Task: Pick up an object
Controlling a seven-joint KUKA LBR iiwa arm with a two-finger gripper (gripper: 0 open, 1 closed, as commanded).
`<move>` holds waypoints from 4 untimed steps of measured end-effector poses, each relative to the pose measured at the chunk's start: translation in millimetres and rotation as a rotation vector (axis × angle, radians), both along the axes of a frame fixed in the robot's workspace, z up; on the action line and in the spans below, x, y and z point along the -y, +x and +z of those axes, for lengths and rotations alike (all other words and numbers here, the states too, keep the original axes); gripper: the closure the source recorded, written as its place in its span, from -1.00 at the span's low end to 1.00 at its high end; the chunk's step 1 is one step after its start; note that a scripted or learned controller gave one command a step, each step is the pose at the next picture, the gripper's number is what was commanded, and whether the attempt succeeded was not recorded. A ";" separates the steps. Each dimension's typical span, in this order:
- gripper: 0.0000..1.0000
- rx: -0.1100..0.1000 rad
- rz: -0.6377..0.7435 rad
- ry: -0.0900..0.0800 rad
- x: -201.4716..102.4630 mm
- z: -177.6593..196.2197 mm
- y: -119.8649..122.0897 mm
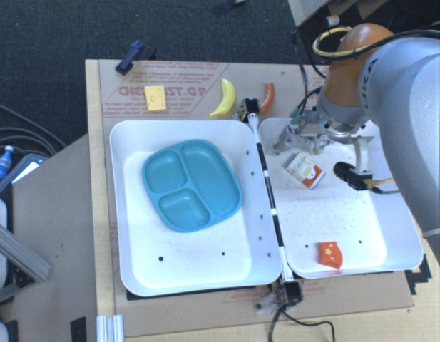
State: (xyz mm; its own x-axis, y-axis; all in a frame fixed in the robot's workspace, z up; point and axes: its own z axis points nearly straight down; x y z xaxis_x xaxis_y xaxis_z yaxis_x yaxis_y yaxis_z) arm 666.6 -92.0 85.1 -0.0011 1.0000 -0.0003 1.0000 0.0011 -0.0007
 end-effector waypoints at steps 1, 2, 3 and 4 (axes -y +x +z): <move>-1.00 -0.001 0.000 0.000 -0.5 -0.1 0.0; -1.00 -0.001 0.000 0.000 -1.0 -0.1 0.0; 1.00 0.001 0.001 -0.001 -1.3 10.4 0.6; -1.00 0.001 0.001 -0.001 -1.5 10.2 0.5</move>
